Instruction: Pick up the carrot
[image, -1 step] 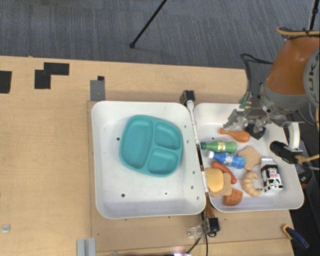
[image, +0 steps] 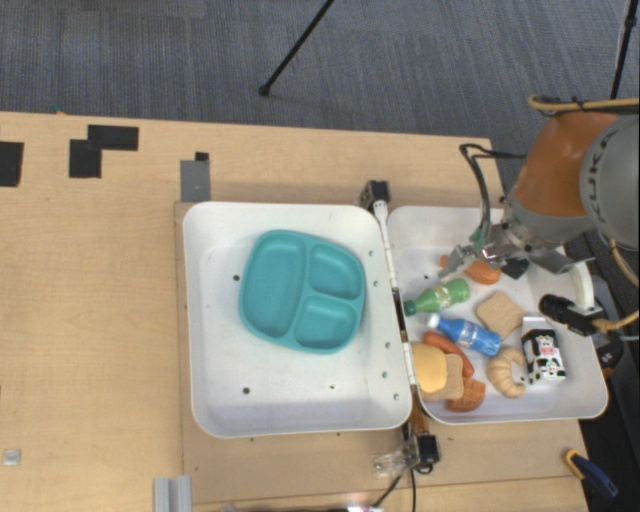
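Note:
The carrot (image: 483, 271), a short orange piece, lies in the upper part of the right bin (image: 590, 405). My gripper (image: 477, 252) hangs low right over it, coming in from the right beneath the arm's orange band (image: 555, 165). The gripper's body hides the carrot's upper edge. From this angle I cannot tell whether they touch.
Below the carrot, the right bin is crowded: a green bottle (image: 440, 296), blue bottle (image: 468, 335), tan bread slice (image: 498, 312), croissant (image: 505, 372), yellow wedge (image: 432, 370) and a black-and-white toy (image: 543, 357). A teal divided plate (image: 302, 290) sits in the left bin (image: 215, 400).

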